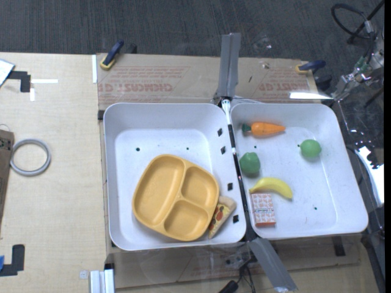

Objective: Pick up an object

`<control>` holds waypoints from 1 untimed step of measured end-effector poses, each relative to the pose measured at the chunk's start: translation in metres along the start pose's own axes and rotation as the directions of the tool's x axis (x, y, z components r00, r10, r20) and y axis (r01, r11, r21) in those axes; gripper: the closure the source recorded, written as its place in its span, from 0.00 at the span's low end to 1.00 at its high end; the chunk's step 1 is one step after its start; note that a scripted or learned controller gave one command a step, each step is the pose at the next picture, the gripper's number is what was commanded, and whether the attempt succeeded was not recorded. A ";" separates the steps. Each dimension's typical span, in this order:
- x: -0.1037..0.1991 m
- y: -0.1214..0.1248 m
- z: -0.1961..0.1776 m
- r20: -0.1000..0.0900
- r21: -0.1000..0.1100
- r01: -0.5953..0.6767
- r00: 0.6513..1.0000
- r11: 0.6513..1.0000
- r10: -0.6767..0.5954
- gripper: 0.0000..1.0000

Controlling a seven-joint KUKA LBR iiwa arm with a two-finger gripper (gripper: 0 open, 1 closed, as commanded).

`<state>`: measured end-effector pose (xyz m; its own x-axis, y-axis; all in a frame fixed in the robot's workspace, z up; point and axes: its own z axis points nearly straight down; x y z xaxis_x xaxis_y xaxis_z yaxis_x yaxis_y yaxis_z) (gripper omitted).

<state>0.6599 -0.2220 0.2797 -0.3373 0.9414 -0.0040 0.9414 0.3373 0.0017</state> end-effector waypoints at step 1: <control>-0.001 0.000 -0.162 -0.003 0.004 -0.091 0.996 0.996 0.091 1.00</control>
<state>0.6596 -0.2223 0.4414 -0.2504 0.9681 -0.0010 0.9681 0.2504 -0.0014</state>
